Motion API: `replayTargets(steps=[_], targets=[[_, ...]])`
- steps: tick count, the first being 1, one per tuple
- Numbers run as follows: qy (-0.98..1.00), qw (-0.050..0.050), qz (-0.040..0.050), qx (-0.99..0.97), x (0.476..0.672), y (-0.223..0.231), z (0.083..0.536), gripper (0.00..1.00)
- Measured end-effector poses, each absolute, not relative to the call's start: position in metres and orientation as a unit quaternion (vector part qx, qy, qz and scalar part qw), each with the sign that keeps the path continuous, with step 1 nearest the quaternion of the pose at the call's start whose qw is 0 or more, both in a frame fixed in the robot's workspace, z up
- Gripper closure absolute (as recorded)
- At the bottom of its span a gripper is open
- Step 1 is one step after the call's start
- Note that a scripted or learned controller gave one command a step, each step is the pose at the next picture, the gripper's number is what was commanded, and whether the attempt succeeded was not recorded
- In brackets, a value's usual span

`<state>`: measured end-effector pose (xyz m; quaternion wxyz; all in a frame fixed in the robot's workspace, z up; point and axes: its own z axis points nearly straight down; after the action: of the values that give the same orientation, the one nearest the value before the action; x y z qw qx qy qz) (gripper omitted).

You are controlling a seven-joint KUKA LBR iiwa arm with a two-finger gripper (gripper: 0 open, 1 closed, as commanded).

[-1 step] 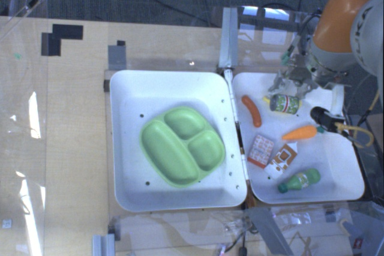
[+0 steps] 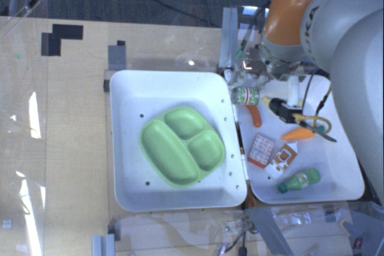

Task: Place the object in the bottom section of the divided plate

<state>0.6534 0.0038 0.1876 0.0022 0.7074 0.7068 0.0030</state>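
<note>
The tool (image 2: 245, 76) stands over the upper left corner of the right bin (image 2: 342, 183), near the wall that this bin shares with the left bin (image 2: 123, 129). I cannot tell if the tool is spread or pressed together, because the wrist hides it from above. A small can (image 2: 246, 96) with a green and white label sits just below the tool in the frame. Whether the two touch is not clear, so I do not say it is held.

I judge that the step in hand is the pickup, and that the can is the likely object because it is nearest to the tool. Nothing lies on the plate (image 2: 182, 145) yet. The plate sits in the middle of the left bin, well apart from the can. For the next move, the tool needs a sure hold on the can, then a lift over the shared wall and a carry toward the lower left of the frame. The large section at the lower left of the plate is probably the bottom one.

The count:
- two bins on the tabletop (image 2: 60, 147)
- one green plate with three sections
- one can
- one red sausage (image 2: 256, 116)
- one carrot (image 2: 298, 135)
- one green bottle (image 2: 299, 180)
- two flat packs, a red one (image 2: 261, 150) and a brown one (image 2: 282, 160)
</note>
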Motion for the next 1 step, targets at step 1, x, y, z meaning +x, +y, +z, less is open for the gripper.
replayTargets(steps=[1], targets=[[0.775, 0.002, 0.0025, 0.632, 0.6390, 0.0703, 0.2101, 1.00]])
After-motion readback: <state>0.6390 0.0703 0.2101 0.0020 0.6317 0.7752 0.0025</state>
